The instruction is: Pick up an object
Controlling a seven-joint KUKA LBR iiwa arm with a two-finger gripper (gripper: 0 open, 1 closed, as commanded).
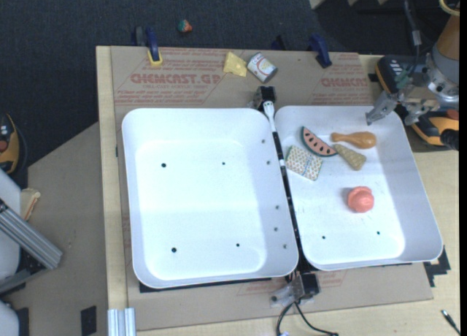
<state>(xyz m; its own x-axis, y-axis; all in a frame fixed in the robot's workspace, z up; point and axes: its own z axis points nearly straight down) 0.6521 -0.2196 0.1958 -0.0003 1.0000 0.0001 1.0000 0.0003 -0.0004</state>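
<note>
The gripper hangs over the right bin's far corner, fingers parted, holding nothing. It looks poised for the nearby drumstick.

My arm runs off the right edge; whether my hand is open is too blurred to tell.

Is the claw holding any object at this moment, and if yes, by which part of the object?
Nothing is held. The claw hangs above the far right corner of the right bin, with no object between its fingers; the drumstick lies apart from it.
</note>
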